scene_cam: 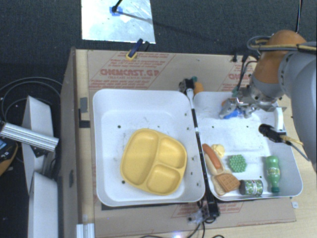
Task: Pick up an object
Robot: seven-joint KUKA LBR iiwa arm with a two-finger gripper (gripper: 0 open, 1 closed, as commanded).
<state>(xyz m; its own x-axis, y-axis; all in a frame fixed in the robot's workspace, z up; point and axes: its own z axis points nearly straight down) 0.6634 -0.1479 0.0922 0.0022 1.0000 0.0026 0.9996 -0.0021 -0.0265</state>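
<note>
A cardboard-topped bench on dark carpet bears two white bins. The gripper (237, 106) hangs over the right bin's (285, 190) upper part, and its state cannot be told from here. At about five o'clock from it stands a green bottle (272, 172), likely light, stiff and slippery, best pinched across its body. The green can (251, 187) and hot dog (213, 156) lie nearby. The left bin (106, 148) holds a yellow tray (153, 160).

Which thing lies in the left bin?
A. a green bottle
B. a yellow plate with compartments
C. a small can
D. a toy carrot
B: the yellow plate with compartments lies alone in the left bin, while the green bottle, the small can and the toy carrot all lie in the right bin.
</note>
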